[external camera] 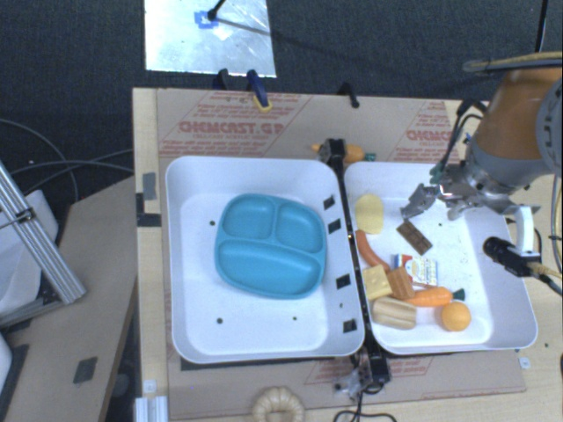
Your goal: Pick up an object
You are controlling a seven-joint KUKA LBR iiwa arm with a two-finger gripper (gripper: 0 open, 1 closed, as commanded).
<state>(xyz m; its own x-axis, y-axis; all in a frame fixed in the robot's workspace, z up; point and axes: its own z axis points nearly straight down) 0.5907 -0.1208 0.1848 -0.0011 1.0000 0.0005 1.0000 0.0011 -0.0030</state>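
Here's the arm (pixel 519 121) reaching in at the right of the frame, gripper (pixel 431 199) hanging over the right bin (pixel 506 323) with nothing between its fingers; how wide they stand, I can't tell. Just below it lies a brown bar (pixel 413 236), with the food pile lower down: carrot (pixel 431 297), orange (pixel 456 316), cheese (pixel 376 281). Looks like the approach step; next comes a drop onto one piece. The blue tray (pixel 268 244) sits mid-left.
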